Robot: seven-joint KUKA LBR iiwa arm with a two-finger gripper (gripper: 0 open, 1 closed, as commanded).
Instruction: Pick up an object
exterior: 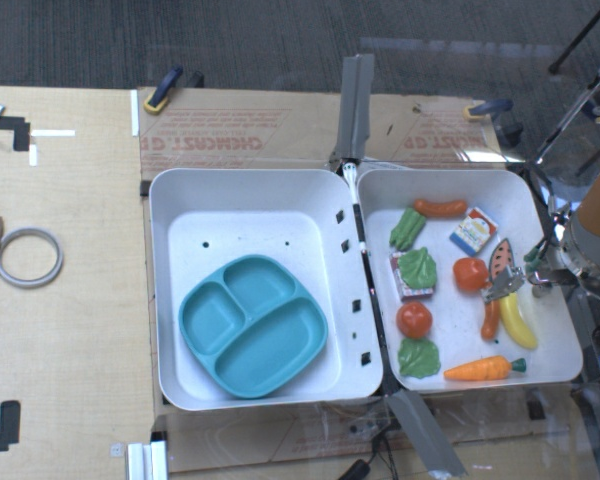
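Yellow toy banana [517,323] lies in the right bin [540,200] just below the gripper [504,286], whose fingers' state I cannot tell.

The bench [70,218] is light wood, overlaid with brown cardboard [240,133] from 12 to 3 o'clock. Two white bins sit on it side by side: left bin [165,268] at centre, right bin [550,368] at 3 o'clock. A tape roll [27,257] lies at 9 o'clock.
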